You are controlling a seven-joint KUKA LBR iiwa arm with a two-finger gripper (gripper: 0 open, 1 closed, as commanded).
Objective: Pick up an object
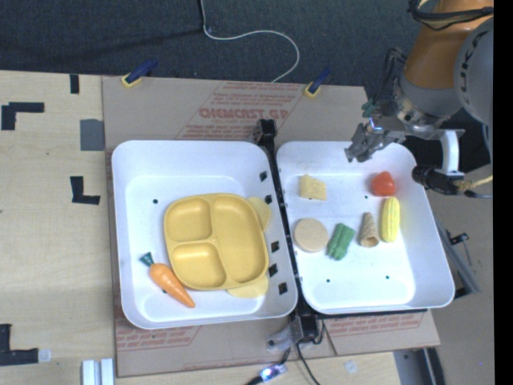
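My gripper [362, 151] hangs over the far edge of the right bin [425, 291], above bare white floor, with nothing between its fingers. In that bin lie a yellow cheese wedge [313, 188], a red tomato [383, 184], a yellow corn cob [389, 219], a tan cone [368, 230], a green pickle [340, 241] and a round beige cracker [310, 235]. The tomato lies just to the right of and nearer than the gripper. The left bin [132, 175] holds a yellow divided plate [215, 241] and an orange carrot [171, 284].
Both bins rest on a cardboard sheet [232, 111] held by blue and yellow clips [140, 72] at the far edge. A white cable [248, 34] loops on the dark cloth behind. The arm's orange band [449, 10] rises at the upper right.
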